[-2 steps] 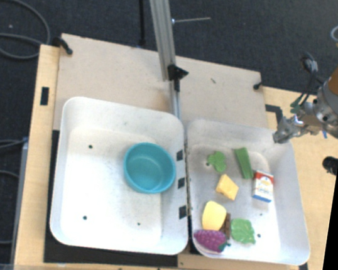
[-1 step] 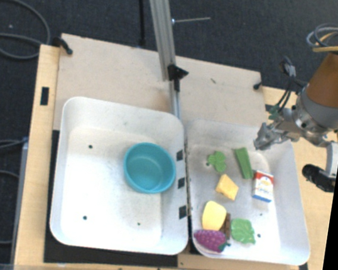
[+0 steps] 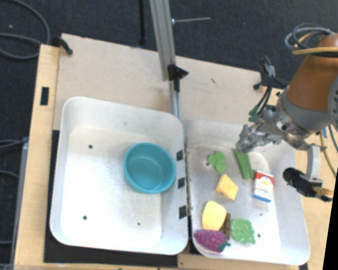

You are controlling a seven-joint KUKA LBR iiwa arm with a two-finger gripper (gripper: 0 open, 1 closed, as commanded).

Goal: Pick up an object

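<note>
My gripper (image 3: pixel 249 141) hangs over the back of the right bin (image 3: pixel 285 245), just above the far end of a long green stick-shaped object (image 3: pixel 244 165). Nothing shows between the fingers. In the same bin lie a green leafy toy (image 3: pixel 217 162), a yellow wedge (image 3: pixel 227 187), a small white, red and blue carton (image 3: pixel 264 186), a yellow block (image 3: pixel 213 216), a purple grape bunch (image 3: pixel 210 239) and a green lumpy toy (image 3: pixel 243 231). A teal bowl (image 3: pixel 149 168) sits in the left bin (image 3: pixel 74 211).
A slanted aluminium post (image 3: pixel 163 32) rises from the back edge between the bins. Cables and a black connector (image 3: pixel 302 180) hang by the arm at the right bin's right side. Black clips (image 3: pixel 180 182) mark the divide between the bins.
</note>
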